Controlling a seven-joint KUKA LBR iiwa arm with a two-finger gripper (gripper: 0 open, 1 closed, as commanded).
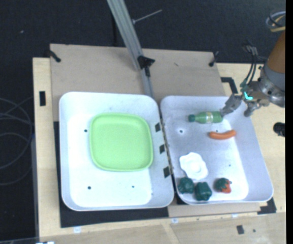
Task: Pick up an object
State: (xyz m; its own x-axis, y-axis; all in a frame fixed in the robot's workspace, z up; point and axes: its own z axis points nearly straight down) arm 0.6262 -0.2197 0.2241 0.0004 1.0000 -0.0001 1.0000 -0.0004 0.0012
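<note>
Camera view, from above and at a slant: two shallow white bins side by side on a pale bench (44,151), left bin (72,187) and right bin (253,156) touching along their inner edges. In the left bin, a light green square plate (121,142), lying flat near the middle, bare white floor around it. In the right bin, a small green bottle (205,118) on its side near the far edge, cap end toward the left; just in front of it and slightly right, an orange sausage-shaped piece (222,134), apart from the bottle. Nearer the front, a white crumpled lump (193,165), and below it a row along the front wall: two dark green pieces (186,185) (203,190) close together, almost touching, then a small green and red item (223,185) a little to the right. Reaching in from the right, the grey arm (274,80) with its orange band at the frame's edge, wrist over the right bin's far right corner. Gripper (240,105) above the bin rim, just right of the bottle, two fingers spread apart, one finger (230,104) pointing down toward the bottle's base end, nothing between them. Behind the bins, a grey slanted pole (128,29) rising from a brown board (182,78).
</note>
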